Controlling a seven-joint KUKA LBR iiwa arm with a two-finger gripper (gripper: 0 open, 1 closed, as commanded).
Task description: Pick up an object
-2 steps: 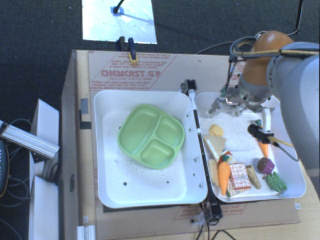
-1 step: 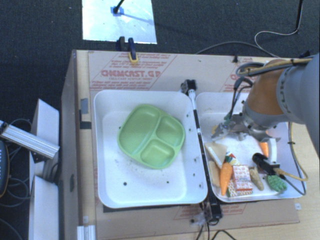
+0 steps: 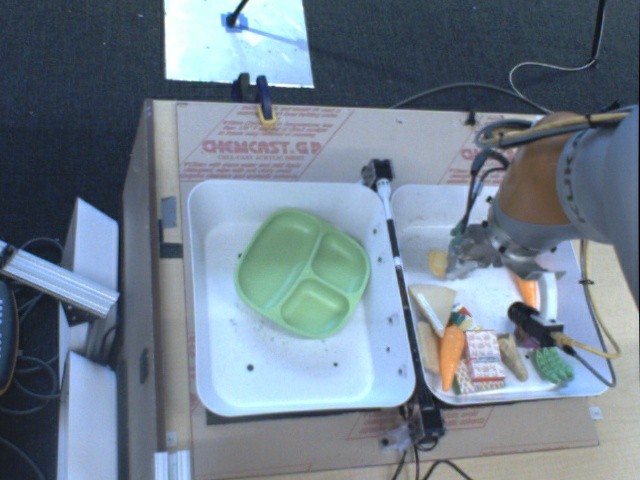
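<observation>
Gripper [image 3: 466,258] is low in the right bin [image 3: 430,213], about mid-bin. From this angle the wrist covers it, so you can't tell how far it's open or whether it has hold of anything.

Room around it:
- Far side of the gripper: bare bin floor up to the far wall, the most open stretch.
- View-left of the gripper: the yellow piece [image 3: 437,263] sits just beside it, then a short bare gap, then the bin wall and the dark strip [image 3: 397,268] between the bins. Tight on that side.
- Near side of the gripper: crowded. Pale wedge [image 3: 433,301] close by. Beyond it, along the near wall, are the carrot [image 3: 452,351], red-and-white carton [image 3: 483,360], brown piece [image 3: 514,358] and green knobbly piece [image 3: 553,366], packed touching or nearly so.
- View-right of the gripper: orange-and-white piece [image 3: 530,293] near, under the arm [image 3: 560,183], which covers that side of the bin.

Nearest pick candidate is the yellow piece: small, rounded, pale yellow, lying on the floor alone. You can't tell if it touches the gripper.

The left bin [image 3: 230,368], well past the strip from the gripper, holds a green divided plate [image 3: 303,271], with bare floor all round it.
</observation>
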